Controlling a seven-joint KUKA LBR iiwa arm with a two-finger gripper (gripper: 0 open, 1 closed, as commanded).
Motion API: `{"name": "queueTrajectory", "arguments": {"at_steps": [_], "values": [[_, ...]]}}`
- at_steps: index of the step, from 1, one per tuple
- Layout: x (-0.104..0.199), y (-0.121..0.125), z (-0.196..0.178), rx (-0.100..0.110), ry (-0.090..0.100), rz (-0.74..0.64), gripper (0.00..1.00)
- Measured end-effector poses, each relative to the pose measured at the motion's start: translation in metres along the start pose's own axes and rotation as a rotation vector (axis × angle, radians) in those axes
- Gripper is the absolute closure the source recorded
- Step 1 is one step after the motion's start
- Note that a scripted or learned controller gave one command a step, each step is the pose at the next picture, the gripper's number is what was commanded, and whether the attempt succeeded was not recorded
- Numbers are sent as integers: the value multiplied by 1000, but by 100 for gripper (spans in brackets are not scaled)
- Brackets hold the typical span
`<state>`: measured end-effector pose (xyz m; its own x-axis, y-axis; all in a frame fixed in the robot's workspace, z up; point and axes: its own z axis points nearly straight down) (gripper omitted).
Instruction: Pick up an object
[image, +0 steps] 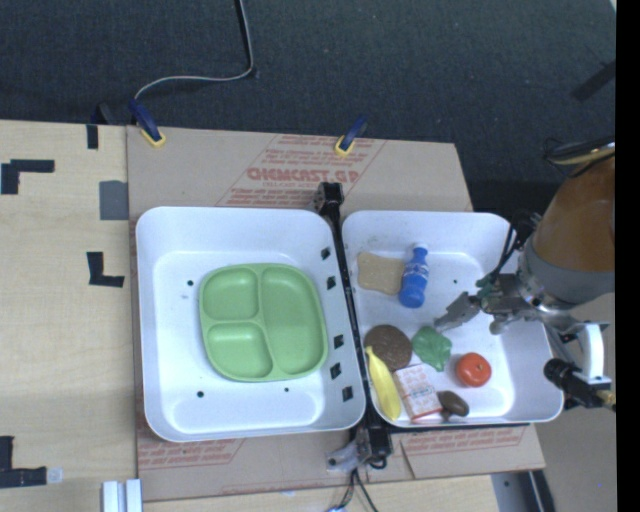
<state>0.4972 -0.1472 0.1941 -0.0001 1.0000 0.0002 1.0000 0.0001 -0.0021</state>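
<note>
**Over the right bin: gripper low among the objects, nothing yet lifted**

Over the right bin (500, 232) we find the task at an early stage. Every candidate object lies on the bin floor, and we see none between the fingers, so we judge the pick itself as not yet made. What remains, as far as we can tell, is to close on one object and raise it clear.

From the bin's centre, the blue bottle (414, 277) lies at about 12 o'clock, with a tan sponge (378, 272) just beside it at 11. The green toy (433, 346) sits near the centre, the brown round piece (391, 345) at 9, the yellow banana (383, 384) at 7, and the printed box (417, 391) and a small dark lump (453, 403) at 6. The red-orange ball (474, 370) rests at 4 o'clock.

We see the arm entering from 3 o'clock, its orange band (582, 225) above the wrist. The gripper (462, 310) points toward 9 o'clock, its tip just above the green toy, which we take as the likeliest target. We cannot tell whether the fingers are spread or closed.

The left bin (150, 300) holds a green divided plate (264, 322), untouched.
</note>
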Motion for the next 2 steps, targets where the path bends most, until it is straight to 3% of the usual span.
{"name": "queueTrajectory", "arguments": {"at_steps": [1, 2], "values": [[31, 46, 105, -11, 0, -2, 0], [42, 105, 108, -8, -2, -2, 0]]}}
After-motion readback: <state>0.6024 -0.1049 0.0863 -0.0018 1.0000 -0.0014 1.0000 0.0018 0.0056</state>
